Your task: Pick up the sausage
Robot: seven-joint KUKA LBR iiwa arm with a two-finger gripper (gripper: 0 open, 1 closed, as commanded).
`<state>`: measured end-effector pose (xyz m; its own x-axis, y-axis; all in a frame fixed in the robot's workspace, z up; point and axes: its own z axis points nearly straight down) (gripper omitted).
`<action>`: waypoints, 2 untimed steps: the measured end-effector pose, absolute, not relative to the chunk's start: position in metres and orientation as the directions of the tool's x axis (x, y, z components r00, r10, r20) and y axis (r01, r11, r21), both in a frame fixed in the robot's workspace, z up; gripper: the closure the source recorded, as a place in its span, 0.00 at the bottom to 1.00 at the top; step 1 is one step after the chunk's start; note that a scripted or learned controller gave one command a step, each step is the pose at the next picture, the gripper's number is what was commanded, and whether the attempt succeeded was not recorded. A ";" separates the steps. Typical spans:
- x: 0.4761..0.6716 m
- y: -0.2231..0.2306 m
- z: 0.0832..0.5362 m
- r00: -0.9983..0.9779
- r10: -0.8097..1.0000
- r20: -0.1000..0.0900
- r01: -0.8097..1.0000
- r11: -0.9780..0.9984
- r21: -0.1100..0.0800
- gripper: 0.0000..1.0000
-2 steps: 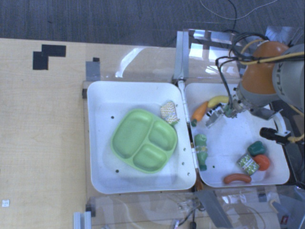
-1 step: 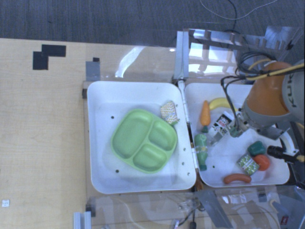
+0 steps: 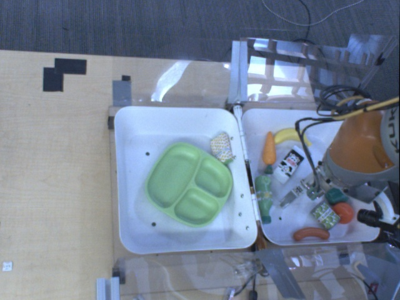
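Two white bins sit side by side on the bench. In the left bin (image 3: 128,167) lies a green divided plate (image 3: 189,184), with a small patterned packet (image 3: 221,147) touching its upper right rim. The right bin (image 3: 275,236) holds the sausage (image 3: 311,234), lying flat near the bin's front edge. Just above it are a green carton (image 3: 324,215), a red-orange ball (image 3: 344,212) and a dark green piece (image 3: 336,195). A carrot (image 3: 269,147), a banana (image 3: 286,135), a white carton (image 3: 287,165) and a green bottle (image 3: 263,196) lie along the bin's left side. The arm (image 3: 357,145) reaches in from the right, and its gripper (image 3: 299,192) hangs over the bin's middle, up and left of the sausage and apart from it. Its jaws stand open with nothing between them.
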<state>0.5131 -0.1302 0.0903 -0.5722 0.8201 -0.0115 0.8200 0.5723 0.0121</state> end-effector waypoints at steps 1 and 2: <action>0.493 -0.148 0.090 -0.590 0.807 -0.012 0.807 0.590 0.012 0.00; 0.492 -0.169 0.090 -0.619 0.785 -0.009 0.785 0.619 0.011 0.00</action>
<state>0.4919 -0.1694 0.0897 -0.6193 0.7851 -0.0094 0.7850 0.6194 0.0111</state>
